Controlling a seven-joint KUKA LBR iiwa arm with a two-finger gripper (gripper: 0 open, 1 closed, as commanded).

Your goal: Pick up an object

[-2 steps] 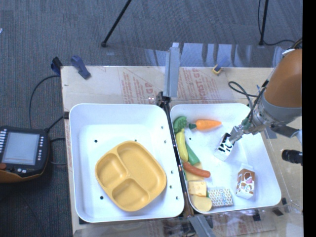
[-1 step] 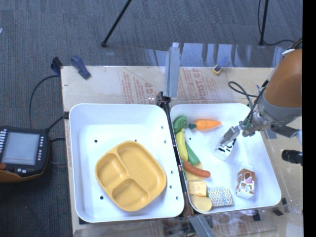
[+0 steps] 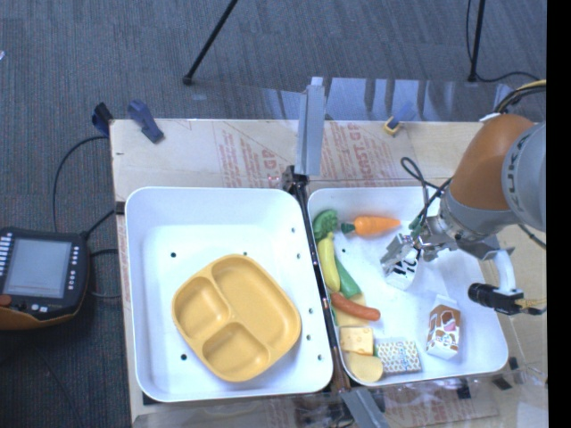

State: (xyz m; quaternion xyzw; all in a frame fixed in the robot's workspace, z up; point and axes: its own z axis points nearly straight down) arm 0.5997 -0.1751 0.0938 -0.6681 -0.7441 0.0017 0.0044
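Bins sit side by side on my bench, and I take them from the near edge outward. Along the right bin's [image 3: 489, 364] near wall lie a pale round piece [image 3: 364, 367], a cheese wedge [image 3: 358, 339], a speckled block [image 3: 399, 356] and a brown-and-white carton [image 3: 443, 330], packed close. A sausage [image 3: 356, 308], a banana [image 3: 329, 263] and a green pepper [image 3: 325, 223] hug its left wall; a carrot [image 3: 375, 225] lies near the far wall. My gripper [image 3: 401, 259] hangs over the bin's open white middle, at a small black-and-white carton [image 3: 405, 269], and I cannot tell how my fingers stand. A yellow divided plate [image 3: 235, 316] lies in the left bin [image 3: 156, 230], with bare floor all round.
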